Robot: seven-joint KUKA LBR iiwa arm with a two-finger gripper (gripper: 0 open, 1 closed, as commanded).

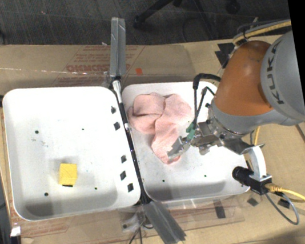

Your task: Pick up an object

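A pink cloth [160, 120] lies crumpled in the back half of the right bin [210, 187]. A small yellow block [67, 174] rests in the left bin [50, 101], toward its front left. My gripper [179, 146] reaches in from the right and sits low at the cloth's front right edge, touching or just over it. Whether any cloth is between the fingers cannot be made out.
A grey metal divider bar [116, 55] runs between the two bins. The arm's orange band [242, 89] and grey wrist hang over the right bin's right side. Cables [284, 198] trail off the bench at the front right. Brown cardboard [72, 56] lies under the bins.
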